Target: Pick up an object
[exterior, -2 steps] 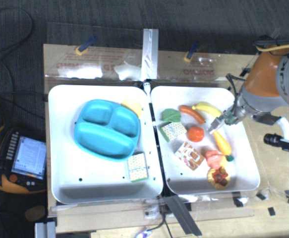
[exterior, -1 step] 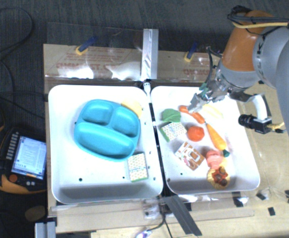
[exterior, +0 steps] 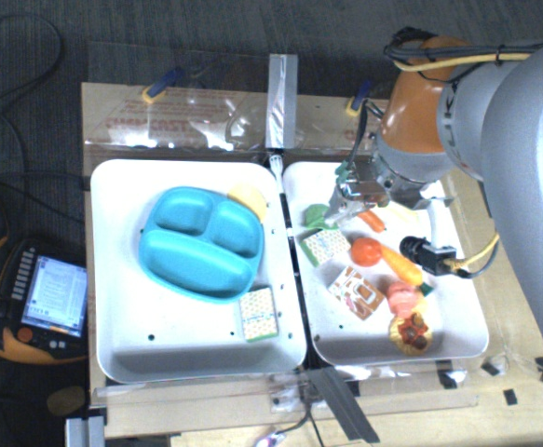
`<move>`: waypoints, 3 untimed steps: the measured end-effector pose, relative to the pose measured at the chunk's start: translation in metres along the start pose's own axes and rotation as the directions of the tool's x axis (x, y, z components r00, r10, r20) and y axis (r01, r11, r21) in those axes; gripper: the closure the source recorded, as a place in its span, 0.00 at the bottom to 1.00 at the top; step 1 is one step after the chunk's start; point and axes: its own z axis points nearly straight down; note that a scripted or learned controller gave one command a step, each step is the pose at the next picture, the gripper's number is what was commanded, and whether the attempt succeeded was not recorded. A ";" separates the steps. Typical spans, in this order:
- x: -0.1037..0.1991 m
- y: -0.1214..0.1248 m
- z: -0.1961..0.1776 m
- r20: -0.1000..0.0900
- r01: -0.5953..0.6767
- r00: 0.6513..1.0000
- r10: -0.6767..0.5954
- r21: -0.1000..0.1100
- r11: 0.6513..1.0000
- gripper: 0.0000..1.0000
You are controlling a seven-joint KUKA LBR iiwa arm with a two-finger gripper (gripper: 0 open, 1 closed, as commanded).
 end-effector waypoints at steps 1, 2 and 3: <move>-0.057 -0.010 0.089 0.009 0.189 0.982 -0.188 -0.025 0.982 1.00; -0.058 -0.011 0.092 0.008 0.187 0.982 -0.187 -0.022 0.982 0.00; -0.069 0.049 0.102 -0.018 0.060 0.998 -0.059 0.034 0.998 0.00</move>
